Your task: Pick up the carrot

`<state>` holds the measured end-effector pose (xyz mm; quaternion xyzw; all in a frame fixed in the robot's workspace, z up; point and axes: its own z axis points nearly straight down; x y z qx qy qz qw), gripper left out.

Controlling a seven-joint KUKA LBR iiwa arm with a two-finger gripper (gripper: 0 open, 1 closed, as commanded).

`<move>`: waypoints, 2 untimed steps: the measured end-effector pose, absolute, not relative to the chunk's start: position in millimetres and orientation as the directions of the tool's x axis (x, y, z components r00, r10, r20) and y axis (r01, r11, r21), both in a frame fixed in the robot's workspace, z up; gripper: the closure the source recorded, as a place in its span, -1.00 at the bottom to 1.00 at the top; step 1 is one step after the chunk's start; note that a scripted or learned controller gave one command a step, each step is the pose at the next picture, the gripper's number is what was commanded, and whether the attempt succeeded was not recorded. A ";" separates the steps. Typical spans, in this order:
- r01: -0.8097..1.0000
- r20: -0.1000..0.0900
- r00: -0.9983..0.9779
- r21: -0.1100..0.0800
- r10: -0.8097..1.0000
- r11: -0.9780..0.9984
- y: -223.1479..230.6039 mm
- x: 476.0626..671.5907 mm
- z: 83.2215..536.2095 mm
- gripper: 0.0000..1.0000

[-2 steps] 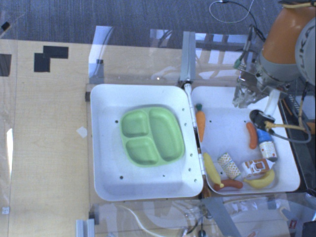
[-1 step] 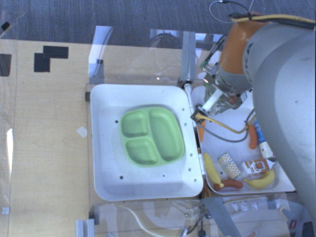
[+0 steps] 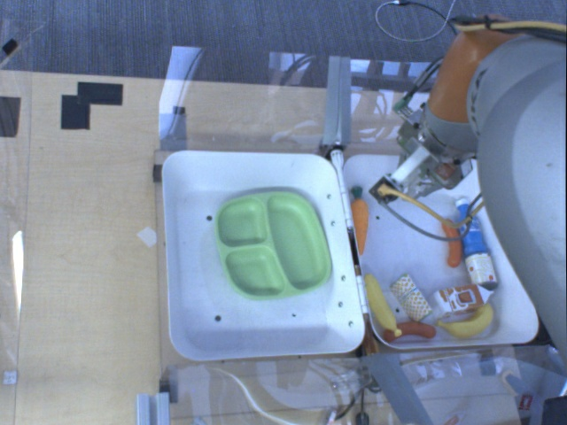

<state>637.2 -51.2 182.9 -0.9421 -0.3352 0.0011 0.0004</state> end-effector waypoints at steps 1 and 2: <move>0.505 -0.002 0.863 -0.001 0.505 -0.863 -37.2 625.2 232.2 1.00; 0.375 -0.004 0.927 -0.003 0.375 -0.927 -42.8 561.7 181.8 1.00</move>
